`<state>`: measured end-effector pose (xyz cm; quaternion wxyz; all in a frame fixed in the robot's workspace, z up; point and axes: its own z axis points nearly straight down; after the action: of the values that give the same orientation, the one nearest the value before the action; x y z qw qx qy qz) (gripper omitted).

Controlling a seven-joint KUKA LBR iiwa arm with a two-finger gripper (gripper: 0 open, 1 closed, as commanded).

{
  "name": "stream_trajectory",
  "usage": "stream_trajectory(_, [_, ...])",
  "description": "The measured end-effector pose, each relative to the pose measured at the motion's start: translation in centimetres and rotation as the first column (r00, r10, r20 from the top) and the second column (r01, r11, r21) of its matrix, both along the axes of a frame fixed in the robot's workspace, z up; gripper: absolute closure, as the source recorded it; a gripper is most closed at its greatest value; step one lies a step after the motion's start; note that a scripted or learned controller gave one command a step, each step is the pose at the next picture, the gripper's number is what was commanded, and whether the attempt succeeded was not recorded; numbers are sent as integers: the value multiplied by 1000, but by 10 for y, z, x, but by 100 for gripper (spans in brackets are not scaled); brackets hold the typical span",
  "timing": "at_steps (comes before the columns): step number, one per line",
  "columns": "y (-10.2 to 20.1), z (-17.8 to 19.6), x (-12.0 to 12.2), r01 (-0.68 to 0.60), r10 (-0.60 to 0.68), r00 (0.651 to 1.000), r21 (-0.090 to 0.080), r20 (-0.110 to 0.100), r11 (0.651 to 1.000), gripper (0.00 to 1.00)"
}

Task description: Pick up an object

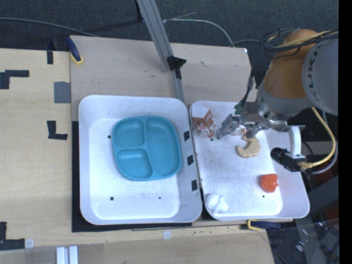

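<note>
In the right bin [286, 205] a handful of small things lie scattered, any of which could be the one to lift. Taking the gripper [230, 126] as the mark, the tan curved piece [248, 148] sits just below and to the right of it, resting on the bin floor and near the metal of the tool, though whether the two touch is hard to make out. The brown-and-white patterned block [204, 124] stands just to the left of the gripper, close against the bin's left wall. The orange-red lump [269, 182] lies well apart, lower and further right, and the small white crumpled thing [218, 203] sits far below the gripper in the bin's near left corner. The gripper itself hangs low over the upper part of this bin, its fingers pointing left and looking spread a little, with nothing seen between them. Behind it, to the right, the arm [297, 76] rises grey with its orange band. Well left of the gripper, the left bin [93, 202] holds a blue divided plate [147, 147] lying flat, three compartments showing. Above and left of the gripper, a grey metal post [157, 29] slants across the wooden bench [33, 164], and a thin cable [212, 26] curls over the bench top.
</note>
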<state>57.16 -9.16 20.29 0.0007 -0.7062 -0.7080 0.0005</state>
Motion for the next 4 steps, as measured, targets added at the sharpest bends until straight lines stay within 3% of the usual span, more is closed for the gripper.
stream_trajectory(1, [0,0,0,1,-1,1000,0,0,1000,0])
stream_trajectory(3, [-6,-98,-7,2,-2,1000,0,-6,1000,0])
stream_trajectory(4, [-6,-114,-7,1,-1,1000,-1,0,1000,0])
